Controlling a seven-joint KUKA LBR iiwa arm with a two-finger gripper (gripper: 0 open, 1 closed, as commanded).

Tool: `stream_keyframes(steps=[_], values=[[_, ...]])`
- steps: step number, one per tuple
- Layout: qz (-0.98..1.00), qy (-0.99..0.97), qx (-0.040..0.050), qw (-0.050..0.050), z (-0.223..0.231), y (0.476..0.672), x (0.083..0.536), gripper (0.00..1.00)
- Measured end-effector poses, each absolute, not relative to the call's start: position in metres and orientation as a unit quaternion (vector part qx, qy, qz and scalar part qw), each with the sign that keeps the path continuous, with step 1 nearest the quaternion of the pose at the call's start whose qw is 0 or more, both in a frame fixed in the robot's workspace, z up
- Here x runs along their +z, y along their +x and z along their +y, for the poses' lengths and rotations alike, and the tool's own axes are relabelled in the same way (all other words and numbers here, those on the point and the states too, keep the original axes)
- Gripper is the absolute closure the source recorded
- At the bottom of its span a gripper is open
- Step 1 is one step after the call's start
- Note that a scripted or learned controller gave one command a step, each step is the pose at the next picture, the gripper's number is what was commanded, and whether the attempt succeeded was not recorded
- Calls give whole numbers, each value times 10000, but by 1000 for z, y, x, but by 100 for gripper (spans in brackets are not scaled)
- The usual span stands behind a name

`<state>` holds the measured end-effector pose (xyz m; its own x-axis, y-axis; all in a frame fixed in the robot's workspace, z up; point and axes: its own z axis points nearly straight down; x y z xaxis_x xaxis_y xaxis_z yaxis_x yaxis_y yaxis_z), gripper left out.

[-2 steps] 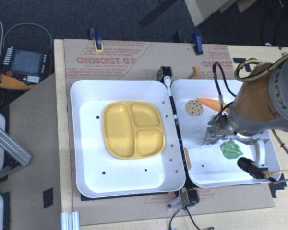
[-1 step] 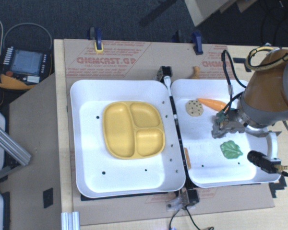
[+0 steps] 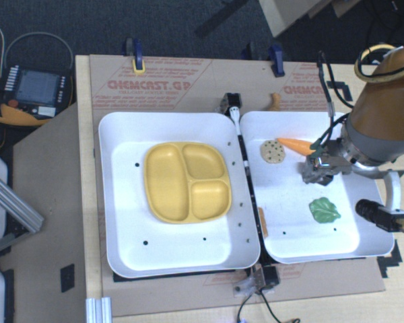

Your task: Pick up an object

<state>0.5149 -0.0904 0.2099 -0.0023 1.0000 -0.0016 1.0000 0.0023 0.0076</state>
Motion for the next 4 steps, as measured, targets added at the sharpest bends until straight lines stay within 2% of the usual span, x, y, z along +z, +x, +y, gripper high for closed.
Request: stream_keyframes(steps=[1,2,3,4], values=[[7075,7067,15,27,-91,516,242,100],[7094,7048,12,6,-37,542,230,100],[7095,7048,11,1,19,553,222,100],[7087,7055,15,11,59,578,229,100]])
